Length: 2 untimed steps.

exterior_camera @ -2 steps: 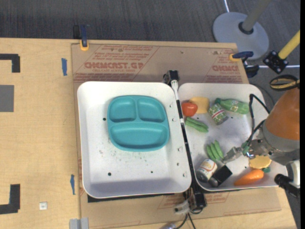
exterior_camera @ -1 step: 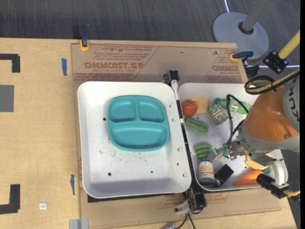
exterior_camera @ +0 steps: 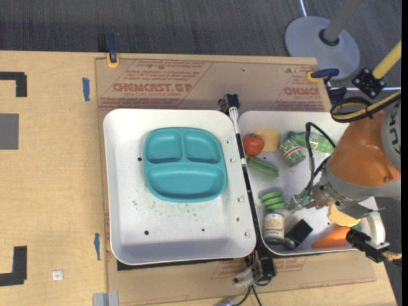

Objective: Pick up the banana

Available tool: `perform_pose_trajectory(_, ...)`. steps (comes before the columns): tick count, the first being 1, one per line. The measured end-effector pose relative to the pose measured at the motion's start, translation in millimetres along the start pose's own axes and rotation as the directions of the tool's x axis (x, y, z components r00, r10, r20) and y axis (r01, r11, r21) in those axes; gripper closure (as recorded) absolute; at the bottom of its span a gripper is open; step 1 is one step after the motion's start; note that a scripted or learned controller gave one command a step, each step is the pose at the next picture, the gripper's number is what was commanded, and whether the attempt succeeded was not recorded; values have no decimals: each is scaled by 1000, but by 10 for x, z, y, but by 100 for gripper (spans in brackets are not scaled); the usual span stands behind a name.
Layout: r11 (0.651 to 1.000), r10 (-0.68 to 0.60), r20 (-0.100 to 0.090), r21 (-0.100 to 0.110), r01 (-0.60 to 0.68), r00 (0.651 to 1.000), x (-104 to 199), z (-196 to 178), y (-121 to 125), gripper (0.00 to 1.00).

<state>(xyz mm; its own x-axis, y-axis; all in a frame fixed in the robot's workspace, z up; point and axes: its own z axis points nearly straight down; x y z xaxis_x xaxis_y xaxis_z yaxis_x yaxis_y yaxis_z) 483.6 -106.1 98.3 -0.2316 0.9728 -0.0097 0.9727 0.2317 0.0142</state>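
Observation:
In the right bin [exterior_camera: 299, 121], a pale yellow piece [exterior_camera: 268, 139] lies at the back left beside a red tomato [exterior_camera: 253, 145]; it looks like the banana. A second yellow piece [exterior_camera: 342, 216] shows near the front right, partly hidden under the arm. My gripper [exterior_camera: 305, 200] hangs low over the middle of the right bin, below the orange band [exterior_camera: 362, 155]. It is well in front of the pale yellow piece and left of the second one. Nothing yellow shows at the gripper.
The left bin [exterior_camera: 121, 190] holds a teal divided plate [exterior_camera: 185, 164]. The right bin also has green vegetables [exterior_camera: 262, 166], a green leafy packet [exterior_camera: 294, 149], green beans [exterior_camera: 273, 200], a small bottle [exterior_camera: 274, 225], a black block [exterior_camera: 299, 232] and an orange carrot [exterior_camera: 331, 238].

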Motion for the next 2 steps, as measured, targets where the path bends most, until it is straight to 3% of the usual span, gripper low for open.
perform_pose_trajectory(1, 961, 277, -5, 15, -277, 961, 484, -866, 91, 100)
perform_pose_trajectory(2, 961, 276, -4, 12, -276, 961, 481, -965, 102, 100)
